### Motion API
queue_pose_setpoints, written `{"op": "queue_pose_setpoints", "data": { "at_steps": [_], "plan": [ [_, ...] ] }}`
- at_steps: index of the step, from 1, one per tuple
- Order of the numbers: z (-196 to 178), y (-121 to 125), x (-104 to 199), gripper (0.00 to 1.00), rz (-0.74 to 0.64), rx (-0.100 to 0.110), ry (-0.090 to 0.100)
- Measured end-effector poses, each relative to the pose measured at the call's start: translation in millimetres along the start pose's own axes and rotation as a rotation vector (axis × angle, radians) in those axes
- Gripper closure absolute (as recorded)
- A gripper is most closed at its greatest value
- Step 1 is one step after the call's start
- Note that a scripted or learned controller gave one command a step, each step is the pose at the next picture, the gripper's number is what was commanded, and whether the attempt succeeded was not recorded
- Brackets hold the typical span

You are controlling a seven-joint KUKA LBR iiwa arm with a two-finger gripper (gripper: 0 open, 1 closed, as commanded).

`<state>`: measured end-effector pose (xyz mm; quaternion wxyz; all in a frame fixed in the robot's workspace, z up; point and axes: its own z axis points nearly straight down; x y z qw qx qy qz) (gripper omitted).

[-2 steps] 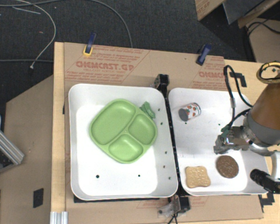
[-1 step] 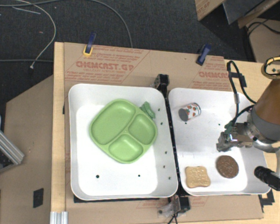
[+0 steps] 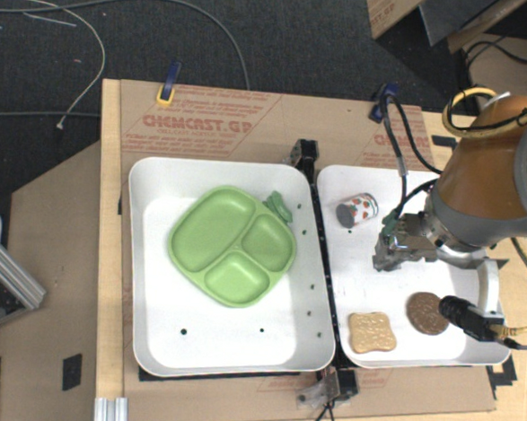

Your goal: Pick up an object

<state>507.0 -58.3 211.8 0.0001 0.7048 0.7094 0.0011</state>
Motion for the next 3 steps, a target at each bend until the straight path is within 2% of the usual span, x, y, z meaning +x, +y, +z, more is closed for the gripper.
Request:
{"op": "queue_pose_setpoints", "data": {
  "at_steps": [2,3],
  "plan": [
    [6.3,39.3,87.4,1.0,0.002,0.0,-0.001],
    [-2.2,55.4,126.9,1.0,0.001,0.0,0.0]
  ]
}}
